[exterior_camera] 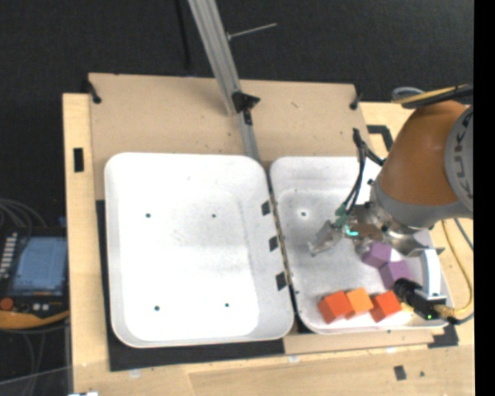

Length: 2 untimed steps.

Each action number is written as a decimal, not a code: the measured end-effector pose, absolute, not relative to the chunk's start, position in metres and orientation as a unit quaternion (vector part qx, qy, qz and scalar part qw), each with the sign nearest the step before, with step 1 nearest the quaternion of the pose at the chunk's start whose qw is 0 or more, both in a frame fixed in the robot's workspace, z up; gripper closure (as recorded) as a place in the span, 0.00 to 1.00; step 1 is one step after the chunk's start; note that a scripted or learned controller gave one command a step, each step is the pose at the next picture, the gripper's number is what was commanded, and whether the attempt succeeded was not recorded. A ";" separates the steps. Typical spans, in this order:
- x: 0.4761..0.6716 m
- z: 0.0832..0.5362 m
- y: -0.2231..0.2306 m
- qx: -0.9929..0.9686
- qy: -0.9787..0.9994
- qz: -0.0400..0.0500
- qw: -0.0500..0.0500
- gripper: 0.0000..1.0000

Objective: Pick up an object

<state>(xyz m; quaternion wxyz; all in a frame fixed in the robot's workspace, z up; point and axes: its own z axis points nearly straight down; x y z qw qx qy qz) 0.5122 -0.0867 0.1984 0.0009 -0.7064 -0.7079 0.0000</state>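
Note:
My gripper (pixel 320 242) hangs over the middle of the right bin (pixel 313 180), pointing down and to the left, with bare white floor beneath it. A purple block (pixel 383 255) lies just right of it, partly under the wrist. Along the bin's front edge sit three blocks in a row: a red-orange one (pixel 337 306), a lighter orange one (pixel 360 300) and another red-orange one (pixel 386 305). Nothing is seen between the gripper and the floor.
The left bin (pixel 190 246) adjoins the right one, with black clips (pixel 274 242) along the shared rim. A slanted metal post (pixel 219 48) rises behind the bins. The arm's orange band (pixel 425 151) covers the right bin's far right corner.

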 end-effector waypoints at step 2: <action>0.518 0.155 -0.088 -0.708 -0.706 0.002 0.001 0.00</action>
